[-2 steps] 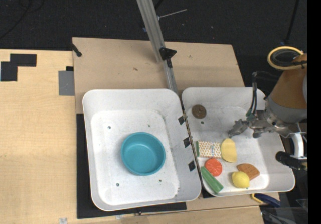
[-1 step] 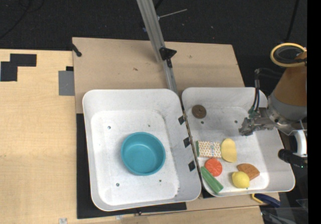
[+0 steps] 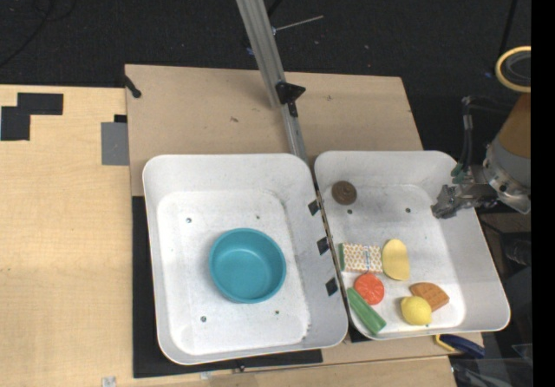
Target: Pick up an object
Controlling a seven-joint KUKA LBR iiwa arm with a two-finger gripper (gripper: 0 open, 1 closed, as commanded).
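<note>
Pincer [image 3: 447, 201] at right rim of right bin [image 3: 408, 170], finger state: cannot tell (too small, dark). Nothing seen between fingers. Brown round piece [image 3: 344, 193] left of pincer, well apart. Yellow piece [image 3: 395, 259] below-left of pincer; checkered block [image 3: 362, 257] just beside it. Red piece [image 3: 369, 289], green piece [image 3: 366, 311], lemon [image 3: 416, 311], orange-brown piece [image 3: 430, 294] farther below pincer, near bin's front edge. Teal bowl [image 3: 248, 265] in left bin [image 3: 173, 194], far left of pincer.

Bowl [image 3: 248, 265] in left bin [image 3: 165, 181]; toys right.
</note>
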